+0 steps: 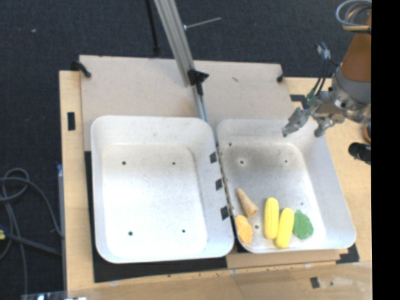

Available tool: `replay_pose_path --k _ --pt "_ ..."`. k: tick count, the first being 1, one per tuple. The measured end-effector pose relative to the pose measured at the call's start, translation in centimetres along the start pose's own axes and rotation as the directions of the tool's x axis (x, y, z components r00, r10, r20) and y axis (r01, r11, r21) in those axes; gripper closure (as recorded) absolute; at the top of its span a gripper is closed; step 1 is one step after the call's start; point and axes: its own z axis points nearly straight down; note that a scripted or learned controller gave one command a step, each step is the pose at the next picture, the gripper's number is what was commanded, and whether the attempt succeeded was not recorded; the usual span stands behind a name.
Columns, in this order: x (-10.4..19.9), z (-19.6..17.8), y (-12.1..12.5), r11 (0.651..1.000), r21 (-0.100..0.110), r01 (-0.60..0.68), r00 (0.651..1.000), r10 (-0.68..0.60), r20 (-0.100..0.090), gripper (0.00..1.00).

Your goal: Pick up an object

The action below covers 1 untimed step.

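Over the right bin's far corner: the gripper [307, 122] hangs above the rim, fingers spread apart with nothing between them — no catch to report.
Right bin [325, 186]: all the candidates are huddled at the near edge, well apart from the gripper.
Yellow pair: two yellow corn-like pieces [278, 221] lie side by side, touching, long axes running away from the camera.
Green piece [303, 225]: a small leafy lump just beside the right-hand yellow one, near the bin's near-right wall.
Cone [246, 202]: a tan, tapered piece lying on its side, point towards the far side of the bin.
Orange piece [244, 230]: tucked against the bin's left wall (awkward spot for a finger to get in).
Handling guess: these look like light toy foods — probably smooth and a bit slippery, not fragile.
Best hold: the left yellow piece, pinched across its narrow middle; the gap on its cone side looks roomier than the seam with its twin.
Left bin [100, 167]: not in play.
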Motion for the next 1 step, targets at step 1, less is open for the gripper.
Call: replay_pose_path --k 1 --pt "-0.91 4.55 -0.21 1.0 0.0 -0.004 1.0 0.004 0.001 0.0"
